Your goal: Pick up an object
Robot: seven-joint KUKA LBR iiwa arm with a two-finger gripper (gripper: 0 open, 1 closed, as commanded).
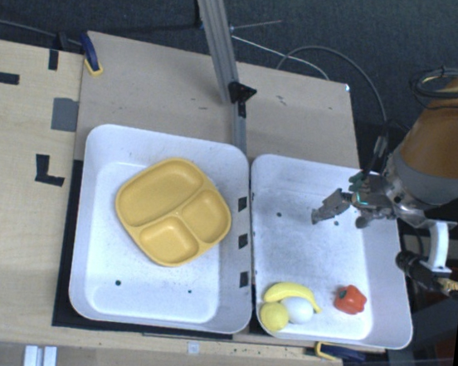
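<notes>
At right of frame, gripper (345,212) hovers, fingers apart, nothing held; fruit (290,305) crowds lower bin wall (326,336): fingers may strike wall.

even overhead light is falling bright on the white bins (92,202); soft faint shadows are lying under objects. image is looking grainy, slightly soft throughout, and the dark surround is losing detail.
</notes>
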